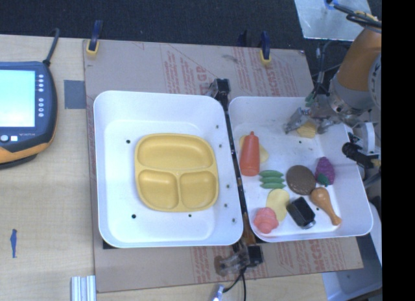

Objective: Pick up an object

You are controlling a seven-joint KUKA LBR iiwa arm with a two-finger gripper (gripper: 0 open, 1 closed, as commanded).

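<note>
Yellow block (307, 130) between fingers (293, 123), right bin (350, 228) far corner

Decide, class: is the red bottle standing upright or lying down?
Lying down. The red bottle shows its whole side, cap toward the bin's far wall, flat on the floor beside the green pod.

Glossy white plastic bins (117, 228); matt yellow plastic tray (176, 171); brown cardboard underlay (188, 66).
</note>
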